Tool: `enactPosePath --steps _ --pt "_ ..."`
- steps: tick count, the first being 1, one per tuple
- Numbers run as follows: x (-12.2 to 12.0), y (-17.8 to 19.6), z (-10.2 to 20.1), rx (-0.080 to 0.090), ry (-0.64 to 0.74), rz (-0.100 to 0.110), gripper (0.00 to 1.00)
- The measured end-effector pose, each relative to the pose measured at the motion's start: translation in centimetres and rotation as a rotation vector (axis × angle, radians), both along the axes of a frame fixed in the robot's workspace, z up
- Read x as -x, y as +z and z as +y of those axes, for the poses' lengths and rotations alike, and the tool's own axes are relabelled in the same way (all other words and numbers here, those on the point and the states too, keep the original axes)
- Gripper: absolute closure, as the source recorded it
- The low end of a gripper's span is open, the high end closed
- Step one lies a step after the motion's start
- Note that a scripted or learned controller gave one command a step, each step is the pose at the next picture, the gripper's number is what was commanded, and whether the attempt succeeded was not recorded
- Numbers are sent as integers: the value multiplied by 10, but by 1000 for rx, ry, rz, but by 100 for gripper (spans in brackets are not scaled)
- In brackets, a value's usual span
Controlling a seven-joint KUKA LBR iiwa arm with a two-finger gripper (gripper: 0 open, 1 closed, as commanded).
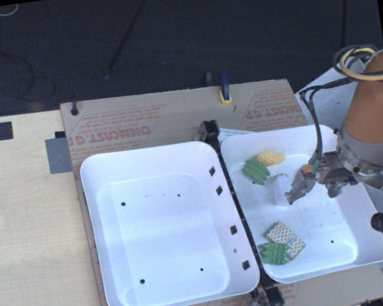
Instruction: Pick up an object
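Observation:
The right bin (349, 250) holds a yellow corn-like piece (270, 157) and a green ridged piece (256, 172) near its far left. A checkered card (284, 236) and a second green piece (273, 253) lie near its front left. My gripper (299, 192) hangs low over the middle of this bin, its dark fingers pointing left. A pale translucent object (278, 188) sits right at the fingertips. I cannot tell if it is between them.
The left bin (160, 228) lies beside the right one, with a black clip strip (227, 200) between them. Both rest on a cardboard sheet (137, 125). The arm's orange band (374, 111) and cables fill the right side.

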State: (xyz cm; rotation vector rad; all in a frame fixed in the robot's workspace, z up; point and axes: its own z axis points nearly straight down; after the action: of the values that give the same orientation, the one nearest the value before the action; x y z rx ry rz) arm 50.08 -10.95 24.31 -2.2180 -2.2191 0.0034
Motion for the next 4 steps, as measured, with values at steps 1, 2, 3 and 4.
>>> enactPosePath --steps 1,2,3,4 --pt "0 10 -1 -1 0 2 100" --pt "-21 15 71 -1 6 -2 100" --pt "-23 13 -32 5 -8 -2 100" --pt "-52 19 56 0 7 -4 100"
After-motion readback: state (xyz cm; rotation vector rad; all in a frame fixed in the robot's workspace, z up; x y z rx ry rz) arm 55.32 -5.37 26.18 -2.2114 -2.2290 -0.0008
